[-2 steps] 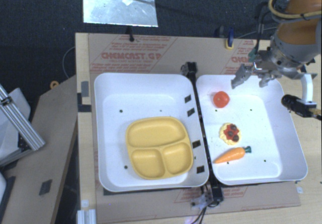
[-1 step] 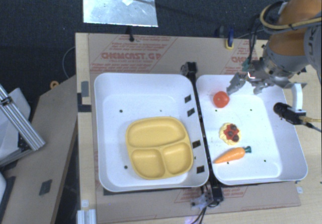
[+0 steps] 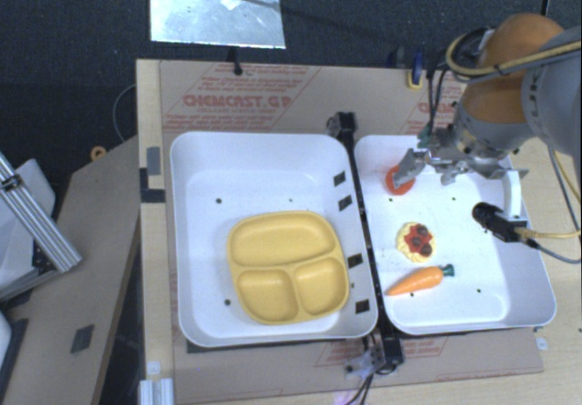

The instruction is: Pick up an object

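Landmark = the black divider strip [image 3: 356,212] between the two shallow white plastic bins.

Left of it, left bin [image 3: 195,212]: smooth, glossy, rounded corners. In it a yellow plastic tray [image 3: 286,265] w/ three compartments, rounded-rectangle shape, matte; its edge is near the divider.

Right of it, right bin [image 3: 509,294] holds three toy foods. Red-orange round piece [image 3: 398,179], flat-ish, nearest the divider at the far end. Small pale-yellow disc w/ dark red topping [image 3: 416,241], looks like a tart or mini pizza, further right & closer to cam. Orange carrot [image 3: 418,280], tapered, smooth, green stub at its right end, lying crosswise at the near end.

Gripper [image 3: 414,165]: grey metal, hangs over the far end of right bin, tip just at the red-orange piece. Fingers apart or together – can't tell; contact w/ the piece also unclear. Orange band [image 3: 509,48] on the arm, well right of the divider.
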`<control>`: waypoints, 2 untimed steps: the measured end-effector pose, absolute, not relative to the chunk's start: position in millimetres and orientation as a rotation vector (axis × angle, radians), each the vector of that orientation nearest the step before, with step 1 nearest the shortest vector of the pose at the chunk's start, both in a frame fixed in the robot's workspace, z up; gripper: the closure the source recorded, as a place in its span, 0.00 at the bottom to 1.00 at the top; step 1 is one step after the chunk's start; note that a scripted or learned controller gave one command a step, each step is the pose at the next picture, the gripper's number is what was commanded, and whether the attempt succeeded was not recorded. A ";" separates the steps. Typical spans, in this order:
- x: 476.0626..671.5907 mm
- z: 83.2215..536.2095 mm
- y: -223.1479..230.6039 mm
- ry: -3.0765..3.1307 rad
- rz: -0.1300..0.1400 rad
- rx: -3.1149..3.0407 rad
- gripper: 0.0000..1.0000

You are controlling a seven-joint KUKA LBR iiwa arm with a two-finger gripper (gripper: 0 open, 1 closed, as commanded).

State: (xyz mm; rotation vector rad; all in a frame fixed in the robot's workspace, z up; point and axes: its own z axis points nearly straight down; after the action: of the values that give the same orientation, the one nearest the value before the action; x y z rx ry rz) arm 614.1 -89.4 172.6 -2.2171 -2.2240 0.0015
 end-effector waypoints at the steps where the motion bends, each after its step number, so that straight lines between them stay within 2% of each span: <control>1: 604.0 116.4 -87.6 -2.220 0.004 -2.219 0.00; 2: 606.4 130.8 -88.2 -2.225 -0.003 -2.223 1.00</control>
State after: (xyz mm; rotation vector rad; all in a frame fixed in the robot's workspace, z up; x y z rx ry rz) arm 606.4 -88.2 130.8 -2.2227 -2.2251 -0.0033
